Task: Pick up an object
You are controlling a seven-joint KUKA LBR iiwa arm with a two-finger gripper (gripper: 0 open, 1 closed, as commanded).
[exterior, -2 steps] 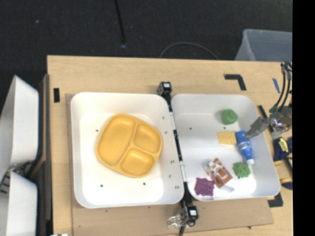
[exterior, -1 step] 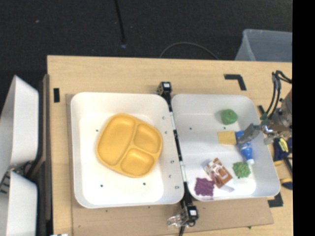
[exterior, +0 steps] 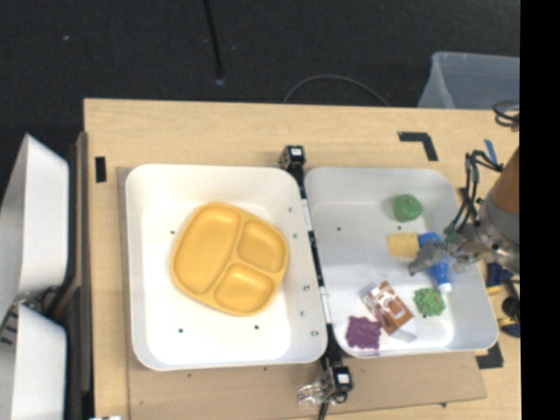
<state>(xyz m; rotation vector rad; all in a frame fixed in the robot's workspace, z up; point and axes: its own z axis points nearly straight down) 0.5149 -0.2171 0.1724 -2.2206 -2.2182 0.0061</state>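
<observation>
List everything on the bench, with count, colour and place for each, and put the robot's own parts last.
shallow white bins: two, white, side by side on the bench
yellow three-compartment plastic tray: one, yellow, middle of the left bin
round green ball: one, green, far part of the right bin
yellow block: one, yellow, centre of the right bin
blue-and-white small object: one, blue and white, beside the gripper
green knobbly lump: one, green, near right of the right bin
brown-and-white packet: one, brown and white, near part of the right bin
purple lump: one, purple, near edge of the right bin
gripper: one, grey, low in the right bin
</observation>
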